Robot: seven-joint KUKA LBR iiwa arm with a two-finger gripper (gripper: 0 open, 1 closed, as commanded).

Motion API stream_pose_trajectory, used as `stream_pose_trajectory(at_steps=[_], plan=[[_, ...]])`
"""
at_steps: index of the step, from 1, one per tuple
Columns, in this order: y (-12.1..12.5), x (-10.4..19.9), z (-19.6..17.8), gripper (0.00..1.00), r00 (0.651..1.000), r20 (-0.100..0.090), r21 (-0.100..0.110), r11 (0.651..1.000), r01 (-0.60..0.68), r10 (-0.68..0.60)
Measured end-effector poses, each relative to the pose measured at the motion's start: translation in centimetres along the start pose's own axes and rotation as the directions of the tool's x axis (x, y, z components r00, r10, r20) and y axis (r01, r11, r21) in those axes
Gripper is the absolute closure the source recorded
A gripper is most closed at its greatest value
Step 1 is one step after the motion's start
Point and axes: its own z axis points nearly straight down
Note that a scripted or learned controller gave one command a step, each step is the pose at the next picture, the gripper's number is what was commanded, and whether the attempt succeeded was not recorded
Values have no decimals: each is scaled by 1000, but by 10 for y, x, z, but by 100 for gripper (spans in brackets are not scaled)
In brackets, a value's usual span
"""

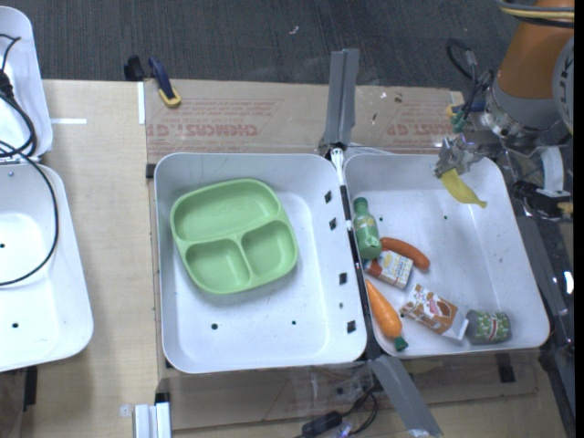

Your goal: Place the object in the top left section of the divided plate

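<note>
A light green divided plate (177,219) lies in the left bin (182,336), with one long section at the back and two smaller ones in front; nothing rests in it. Over the back edge of the right bin (511,272), my gripper (451,166) hangs down from the grey and orange arm (534,57). A yellow banana (464,190) slants down and to the right from between the fingertips, and the gripper is shut on its upper end. The gripper is far to the right of the plate.
The right bin holds a green bottle (366,228), a sausage (406,251), a small box (392,269), a carrot (385,313), a red-and-white packet (429,310) and a green can (490,327). A grey post (341,99) rises between the bins. White trays (27,245) lie at the far left.
</note>
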Motion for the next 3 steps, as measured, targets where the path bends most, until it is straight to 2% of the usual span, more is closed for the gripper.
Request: stream_pose_trajectory(at_steps=[1, 2, 3], plan=[[-12, 72, 2, 100, 981, -1, 1, 981, 193, -193], [11, 128, 3, 100, 952, 0, -1, 952, 307, -307], [11, 128, 2, 0, 952, 0, -1, 952, 307, -307]])
